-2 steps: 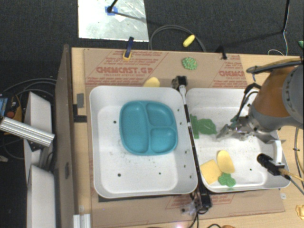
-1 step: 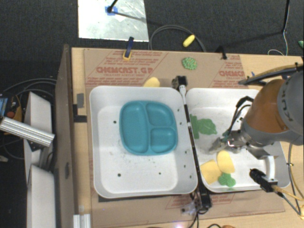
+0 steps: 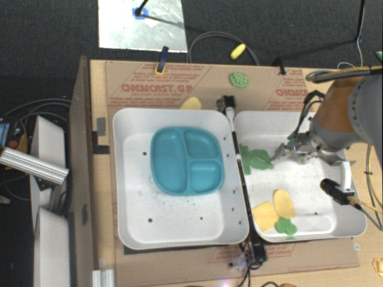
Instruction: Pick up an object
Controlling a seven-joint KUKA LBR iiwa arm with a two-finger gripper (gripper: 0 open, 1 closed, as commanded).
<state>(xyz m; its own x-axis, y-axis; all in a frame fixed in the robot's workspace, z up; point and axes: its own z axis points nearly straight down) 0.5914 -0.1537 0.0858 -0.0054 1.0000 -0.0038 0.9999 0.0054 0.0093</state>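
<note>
A: What is seen nearest the camera, at the lower edge of the right bin (image 3: 353, 223)?

B: A small green leafy piece (image 3: 286, 226) is found against the near wall, touching a yellow wedge-shaped piece (image 3: 264, 214). Just behind these, a yellow oval piece (image 3: 284, 203) is laid partly over the wedge.

A: And further back in that bin?

B: A larger green leafy toy (image 3: 254, 159) is seen close to the wall shared with the left bin (image 3: 128, 220). The tool (image 3: 281, 153) is lowered just to the right of it, near but apart; nothing is seen pinched in it. Whether it is spread or pressed together cannot be told, as it is small and blurred.

A: How is the arm placed?

B: The grey arm (image 3: 365, 109) with its orange band (image 3: 335, 109) is reached in from the right, over the far right part of the bin.

A: What is held in the left bin?

B: A teal divided plate (image 3: 187, 161) with three compartments is set flat in the middle.

A: And beyond the bins?

B: On the cardboard-covered tabletop (image 3: 143, 85), a yellow piece (image 3: 191, 104) is tucked behind the left bin's far rim, a green dotted round piece (image 3: 239, 79) is laid further back, and a yellow capsule-shaped thing (image 3: 238, 51) is seen at the far edge.
</note>
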